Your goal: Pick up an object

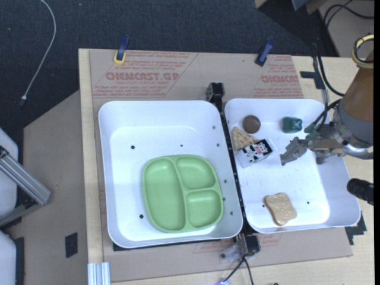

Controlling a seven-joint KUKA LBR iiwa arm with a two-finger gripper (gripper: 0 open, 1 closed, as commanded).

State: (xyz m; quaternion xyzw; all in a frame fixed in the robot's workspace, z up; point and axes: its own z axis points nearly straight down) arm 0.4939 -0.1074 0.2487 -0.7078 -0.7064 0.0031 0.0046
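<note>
My gripper (pixel 292 151) hangs over the middle of the right bin (pixel 332 215), reaching in from the right. Just to its left lies a small black-and-white packet (pixel 257 151), apart from it. Beside that packet is a tan wedge (pixel 240 138), and a brown round piece (pixel 251 124) sits above them. A teal lump (pixel 291 124) lies just beyond the gripper, near the bin's far wall. A toast-shaped tan piece (pixel 280 208) rests near the front of the bin. I see nothing held in the gripper.
The left bin (pixel 119 129) holds a green divided plate (pixel 182 192). A black clamp (pixel 215 91) sits at the far end of the seam between the bins. The arm's body (pixel 359 108) covers the right bin's right rim.
</note>
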